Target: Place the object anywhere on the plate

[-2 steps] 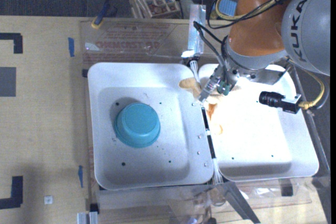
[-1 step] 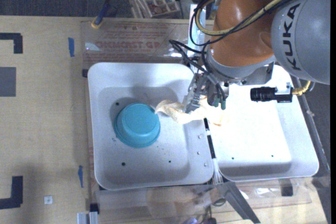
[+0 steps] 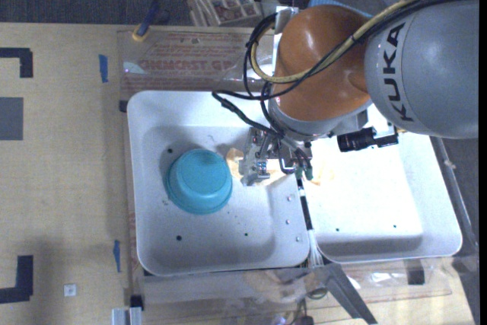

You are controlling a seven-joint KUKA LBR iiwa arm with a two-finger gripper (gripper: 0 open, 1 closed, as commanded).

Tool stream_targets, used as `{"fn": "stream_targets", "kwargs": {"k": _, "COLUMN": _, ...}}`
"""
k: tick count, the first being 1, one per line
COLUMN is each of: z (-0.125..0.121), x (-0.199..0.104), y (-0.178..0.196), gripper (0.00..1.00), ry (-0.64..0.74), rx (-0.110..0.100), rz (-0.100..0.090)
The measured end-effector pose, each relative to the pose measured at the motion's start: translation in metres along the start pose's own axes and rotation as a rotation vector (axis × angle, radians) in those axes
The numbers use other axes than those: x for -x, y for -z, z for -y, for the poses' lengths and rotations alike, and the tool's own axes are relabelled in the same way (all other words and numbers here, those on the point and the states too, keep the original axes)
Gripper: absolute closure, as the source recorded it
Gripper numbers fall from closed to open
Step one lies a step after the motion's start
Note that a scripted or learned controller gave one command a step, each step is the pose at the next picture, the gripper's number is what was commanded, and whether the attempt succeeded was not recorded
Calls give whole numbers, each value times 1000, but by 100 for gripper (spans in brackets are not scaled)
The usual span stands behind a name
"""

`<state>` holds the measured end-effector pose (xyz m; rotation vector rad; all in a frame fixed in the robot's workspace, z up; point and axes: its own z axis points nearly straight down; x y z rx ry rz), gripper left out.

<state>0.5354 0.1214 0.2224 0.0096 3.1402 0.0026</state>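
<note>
The grey arm (image 3: pixel 426 72) comes in from the upper right of the frame. Its orange band (image 3: pixel 319 65) sits above centre and its wrist points down over the seam between the two white bins. The tool (image 3: pixel 266 160) hangs just right of the frame's centre, over the right-hand part of the left bin (image 3: pixel 152 240) and close to that bin's right wall. From this slanted view its metal parts blur into one cluster, so I cannot tell whether it is wide or narrow, or whether it has anything in its grip. A small pale object (image 3: pixel 249 174), with a touch of orange at its upper left, lies on the bin floor right at the lower left of the tool. It is too blurred to say whether the two touch. The blue plate (image 3: pixel 199 180), round and deep-looking, rests on the floor of the same bin, left of centre. It is near the small object but apart from it, with a strip of white floor between them. The right bin (image 3: pixel 396 232) sits at the lower right, brightly lit, and its upper part is hidden under the arm. Black cables (image 3: pixel 255 57) loop along the left side of the orange band. Both bins stand on the light wooden table (image 3: pixel 61 186), which carries bits of blue tape (image 3: pixel 103 68) at the left.
</note>
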Motion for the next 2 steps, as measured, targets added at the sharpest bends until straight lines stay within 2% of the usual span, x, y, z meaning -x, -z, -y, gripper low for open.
{"fn": "stream_targets", "kwargs": {"k": 1, "z": -47, "x": -22, "y": 3, "gripper": 100, "ry": 7, "rx": 0, "rz": 0}}
{"fn": "stream_targets", "kwargs": {"k": 2, "z": -46, "x": -22, "y": 3, "gripper": 0, "ry": 6, "rx": 0, "rz": 0}}
